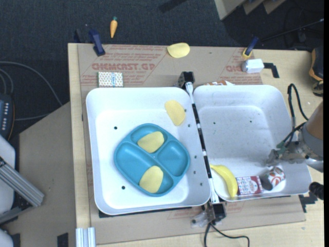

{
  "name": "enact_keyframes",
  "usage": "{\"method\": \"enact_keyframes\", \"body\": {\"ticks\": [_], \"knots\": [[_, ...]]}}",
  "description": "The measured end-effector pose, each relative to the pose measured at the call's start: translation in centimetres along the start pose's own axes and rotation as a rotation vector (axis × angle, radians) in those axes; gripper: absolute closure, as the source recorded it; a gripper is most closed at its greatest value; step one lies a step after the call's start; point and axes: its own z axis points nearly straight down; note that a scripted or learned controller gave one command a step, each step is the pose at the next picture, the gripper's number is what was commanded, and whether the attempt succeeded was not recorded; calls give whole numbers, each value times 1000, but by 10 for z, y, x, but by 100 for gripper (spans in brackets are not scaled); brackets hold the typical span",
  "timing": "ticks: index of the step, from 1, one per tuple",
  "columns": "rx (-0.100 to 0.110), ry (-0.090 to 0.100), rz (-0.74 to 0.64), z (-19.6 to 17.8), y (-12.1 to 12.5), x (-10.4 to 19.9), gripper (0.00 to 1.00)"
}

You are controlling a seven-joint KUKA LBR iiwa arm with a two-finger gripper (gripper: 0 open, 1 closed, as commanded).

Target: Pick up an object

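Two candidates in the right bin (241,94), near edge: I'd take the can (272,178) under my gripper (282,156) (jaw state unclear) — light, stiff, slick, grab mid-body; banana (226,179) bruises.

There are two white bins, the left bin (97,138) and the right bin (241,102). One blue divided plate (128,163) is present. I count four pale yellow pieces: two on the plate (151,141) (151,179), one in the left bin (176,112), one on the worktop (178,50). There is one banana (226,179), one small carrot (113,27), and one red and white packet (259,183).
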Motion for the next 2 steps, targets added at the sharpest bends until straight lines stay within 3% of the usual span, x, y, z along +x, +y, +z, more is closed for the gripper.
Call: {"method": "enact_keyframes", "body": {"ticks": [1, 2], "knots": [[-2, 0, -3, -58, 126, 34, 100], [-1, 0, -3, -44, 151, 90, 100]]}}
